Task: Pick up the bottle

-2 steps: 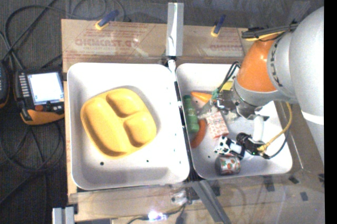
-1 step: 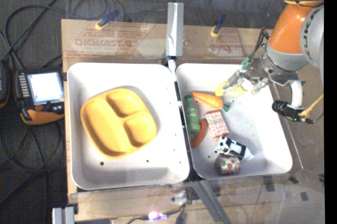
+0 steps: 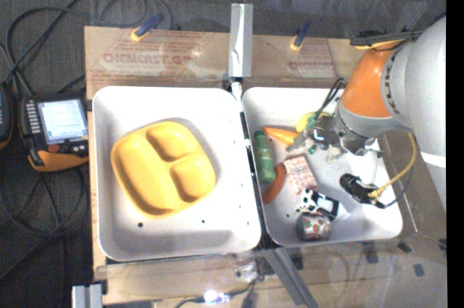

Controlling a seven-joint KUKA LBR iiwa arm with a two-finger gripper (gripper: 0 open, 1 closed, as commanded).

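Note:
The bottle [image 3: 263, 157] is green and lies lengthwise along the left wall of the right bin [image 3: 362, 230]. My gripper [image 3: 310, 138] hangs over the middle of that bin, right of the bottle and apart from it, above an orange carrot-like piece [image 3: 280, 132] and a pink-and-white packet [image 3: 299, 169]. The arm's orange band [image 3: 368, 85] and grey wrist cover the bin's upper right part. A small yellow-green thing [image 3: 307, 120] sits just beside the gripper.
A red piece [image 3: 273, 189] lies under the bottle's near end. A black-and-white item [image 3: 317, 202] and a printed can [image 3: 313, 227] rest near the front wall. The left bin [image 3: 116, 227] holds a yellow divided tray [image 3: 164, 167]. A black cable plug [image 3: 353, 185] dangles by the wrist.

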